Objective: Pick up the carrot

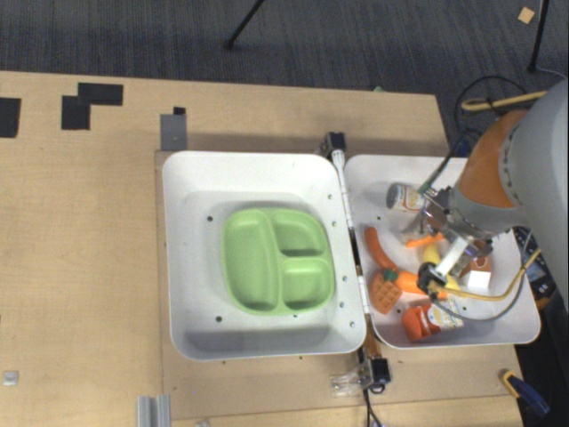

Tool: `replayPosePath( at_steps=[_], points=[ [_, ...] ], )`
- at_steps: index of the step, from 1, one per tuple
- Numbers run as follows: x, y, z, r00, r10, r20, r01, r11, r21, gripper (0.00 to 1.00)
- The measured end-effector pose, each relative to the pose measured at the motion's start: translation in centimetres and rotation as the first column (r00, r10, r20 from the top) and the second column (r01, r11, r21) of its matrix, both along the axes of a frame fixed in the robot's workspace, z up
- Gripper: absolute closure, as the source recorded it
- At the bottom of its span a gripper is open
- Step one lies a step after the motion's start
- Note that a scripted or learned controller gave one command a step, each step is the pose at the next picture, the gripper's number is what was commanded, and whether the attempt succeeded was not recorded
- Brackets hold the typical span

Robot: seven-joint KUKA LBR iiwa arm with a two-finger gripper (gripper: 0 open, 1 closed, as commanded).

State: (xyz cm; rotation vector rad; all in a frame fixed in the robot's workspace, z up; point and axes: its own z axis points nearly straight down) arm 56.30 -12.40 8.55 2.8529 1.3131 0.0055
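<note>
Claw (434, 236) over right shallow white plastic bin (507, 324); aperture: cannot tell. Small orange tapered plastic carrot (408, 282) at claw's 7 o'clock, touching orange waffle-textured piece (384, 293) on its 8 o'clock side. Likely light, rigid, slick. Grip across thick mid-body.

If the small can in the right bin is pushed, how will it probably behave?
The can seems to lie on its side, so it would probably roll. It looks rigid, so denting seems unlikely. The right bin's wall is close behind and should stop it soon.
</note>
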Motion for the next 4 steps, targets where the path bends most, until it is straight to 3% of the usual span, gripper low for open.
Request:
replayPosePath(
  at_steps=[1,2,3,4],
  points=[
    [0.1,0.0,1.1,1.0,0.005,0.002,-0.005,1.0,0.0,1.0],
    [-3.5,1.1,0.1,0.973,0.23,0.004,-0.23,0.973,-0.005,1.0],
    [-2.9,-1.3,18.4,0.99,0.141,-0.001,-0.141,0.99,-0.001,1.0],
    [-2.9,-1.3,18.4,0.99,0.142,-0.002,-0.142,0.99,-0.001,0.0]
  ],
)
